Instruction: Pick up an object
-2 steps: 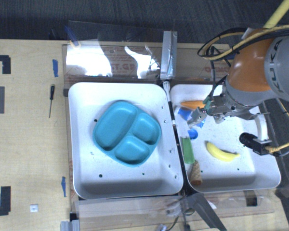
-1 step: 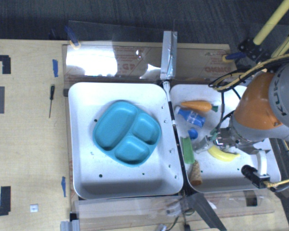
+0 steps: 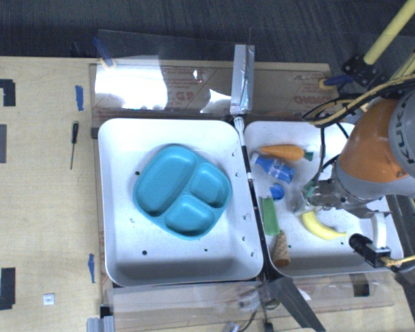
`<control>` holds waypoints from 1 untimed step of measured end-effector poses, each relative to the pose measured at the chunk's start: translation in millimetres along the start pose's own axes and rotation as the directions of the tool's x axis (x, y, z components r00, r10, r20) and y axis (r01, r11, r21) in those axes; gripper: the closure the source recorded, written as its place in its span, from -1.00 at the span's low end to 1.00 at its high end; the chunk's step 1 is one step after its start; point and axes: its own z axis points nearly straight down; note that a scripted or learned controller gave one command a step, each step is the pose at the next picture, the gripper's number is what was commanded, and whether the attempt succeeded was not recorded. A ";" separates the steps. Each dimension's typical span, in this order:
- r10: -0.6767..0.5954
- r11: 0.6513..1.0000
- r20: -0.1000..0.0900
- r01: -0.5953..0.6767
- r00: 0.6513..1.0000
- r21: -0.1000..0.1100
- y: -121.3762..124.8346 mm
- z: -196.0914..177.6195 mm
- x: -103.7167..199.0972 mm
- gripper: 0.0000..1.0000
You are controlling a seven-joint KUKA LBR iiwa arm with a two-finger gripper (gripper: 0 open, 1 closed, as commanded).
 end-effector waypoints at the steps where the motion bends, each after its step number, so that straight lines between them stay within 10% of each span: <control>1: -0.022 1.000 -0.005 0.022 1.000 0.005 44.6 -99.2 67.4 1.00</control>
